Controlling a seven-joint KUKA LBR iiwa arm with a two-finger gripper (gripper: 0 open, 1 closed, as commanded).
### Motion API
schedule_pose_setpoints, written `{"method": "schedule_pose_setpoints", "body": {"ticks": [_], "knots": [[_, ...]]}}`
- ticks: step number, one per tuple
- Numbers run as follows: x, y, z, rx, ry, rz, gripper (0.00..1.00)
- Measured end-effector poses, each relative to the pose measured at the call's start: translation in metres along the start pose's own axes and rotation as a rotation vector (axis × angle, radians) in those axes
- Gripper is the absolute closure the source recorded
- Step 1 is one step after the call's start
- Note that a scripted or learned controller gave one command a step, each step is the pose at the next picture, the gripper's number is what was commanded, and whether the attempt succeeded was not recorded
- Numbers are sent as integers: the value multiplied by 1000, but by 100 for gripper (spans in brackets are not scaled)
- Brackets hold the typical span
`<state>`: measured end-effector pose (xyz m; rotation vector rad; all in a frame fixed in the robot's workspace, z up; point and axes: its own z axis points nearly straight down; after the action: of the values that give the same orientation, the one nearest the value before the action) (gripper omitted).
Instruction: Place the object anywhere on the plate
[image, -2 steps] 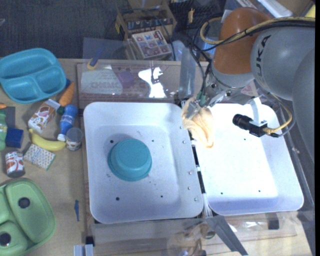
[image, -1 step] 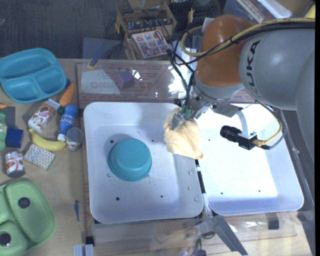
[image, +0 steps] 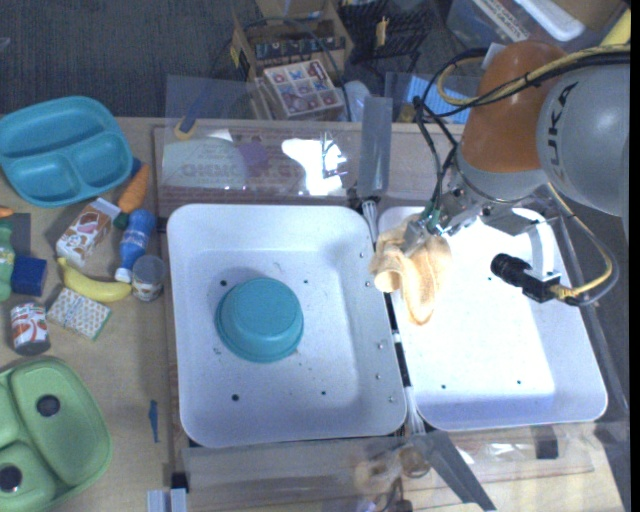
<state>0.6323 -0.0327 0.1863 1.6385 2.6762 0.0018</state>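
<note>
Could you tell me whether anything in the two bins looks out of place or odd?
Yes: the blue plate lies upside down in the left bin, and the yellow-tan object straddles the right bin's left rim.

The grey arm (image: 560, 120) reaches in from the right, its wrist angled down and leftward.

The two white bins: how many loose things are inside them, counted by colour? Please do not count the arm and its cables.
Teal: 1, the plate in the left bin.
Pale yellow: 1, the object at the left edge of the right bin.
Total: 2.
</note>
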Motion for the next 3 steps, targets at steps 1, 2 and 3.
{"method": "schedule_pose_setpoints", "body": {"ticks": [1, 2, 3], "knots": [[92, 14, 1, 1, 3, -130, 100], [123, 79, -10, -1, 1, -101, 100], [182, 82, -52, -1, 1, -55, 100]]}}
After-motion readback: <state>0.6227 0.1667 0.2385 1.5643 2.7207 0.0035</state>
